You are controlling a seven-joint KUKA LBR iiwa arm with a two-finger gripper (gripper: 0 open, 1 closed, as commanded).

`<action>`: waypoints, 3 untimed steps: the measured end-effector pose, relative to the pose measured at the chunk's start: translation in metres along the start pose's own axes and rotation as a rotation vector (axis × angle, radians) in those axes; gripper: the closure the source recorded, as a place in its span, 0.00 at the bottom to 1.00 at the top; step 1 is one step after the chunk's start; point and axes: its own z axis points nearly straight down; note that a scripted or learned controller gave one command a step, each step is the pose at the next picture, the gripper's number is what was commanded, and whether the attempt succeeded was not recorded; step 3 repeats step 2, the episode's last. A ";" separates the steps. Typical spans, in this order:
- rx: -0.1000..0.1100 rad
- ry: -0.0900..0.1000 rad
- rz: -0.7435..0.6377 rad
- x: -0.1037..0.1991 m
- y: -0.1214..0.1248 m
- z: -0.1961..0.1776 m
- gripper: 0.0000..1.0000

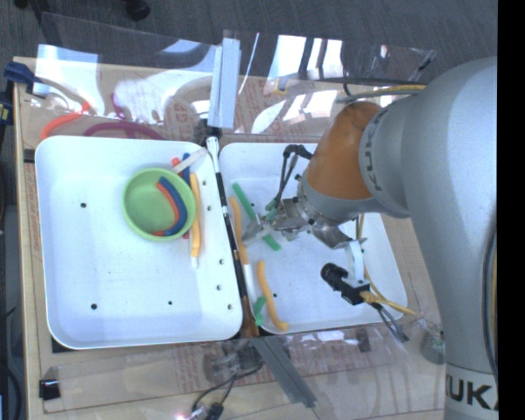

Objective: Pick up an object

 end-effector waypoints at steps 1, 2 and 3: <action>0.004 0.000 -0.007 0.001 0.000 -0.009 1.00; 0.002 0.005 0.123 0.043 0.070 -0.098 1.00; 0.002 0.005 0.123 0.043 0.070 -0.098 1.00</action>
